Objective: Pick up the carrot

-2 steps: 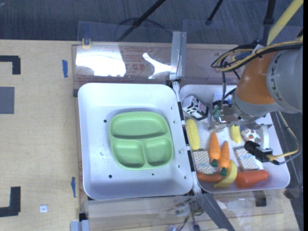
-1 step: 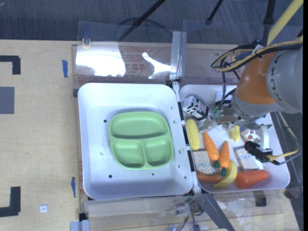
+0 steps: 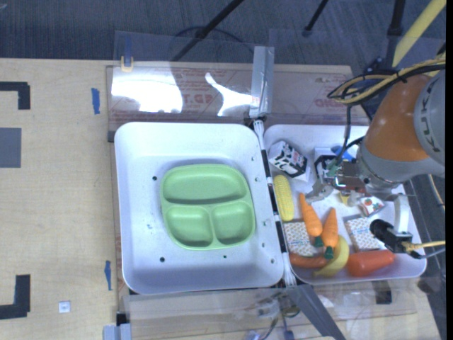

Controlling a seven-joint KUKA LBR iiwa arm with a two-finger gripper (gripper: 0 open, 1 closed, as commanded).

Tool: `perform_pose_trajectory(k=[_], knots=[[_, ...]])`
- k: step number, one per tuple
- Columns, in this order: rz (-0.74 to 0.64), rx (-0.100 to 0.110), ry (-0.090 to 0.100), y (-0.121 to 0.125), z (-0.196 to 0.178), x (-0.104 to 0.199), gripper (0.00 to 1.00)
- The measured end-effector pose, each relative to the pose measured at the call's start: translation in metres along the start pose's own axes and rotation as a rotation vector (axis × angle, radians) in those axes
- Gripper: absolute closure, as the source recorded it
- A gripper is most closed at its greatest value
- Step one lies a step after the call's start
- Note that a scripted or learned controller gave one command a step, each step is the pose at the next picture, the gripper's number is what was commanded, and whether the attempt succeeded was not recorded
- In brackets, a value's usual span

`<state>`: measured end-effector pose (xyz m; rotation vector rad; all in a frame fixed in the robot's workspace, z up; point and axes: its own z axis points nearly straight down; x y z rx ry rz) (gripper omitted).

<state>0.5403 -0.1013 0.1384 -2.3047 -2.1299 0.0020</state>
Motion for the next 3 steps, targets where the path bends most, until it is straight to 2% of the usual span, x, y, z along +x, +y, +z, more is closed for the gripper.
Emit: perform_pose_trajectory(k=[1, 2, 3], knots=[[-0.012, -0.013, -0.004, -0.043, 0.051, -0.012, 0.0], [-0.011, -0.014, -0.004, -0.043, 0.042, -0.012, 1.0], [-0.174, -0.004, -0.002, -0.04, -0.102, 0.018, 1.0]])
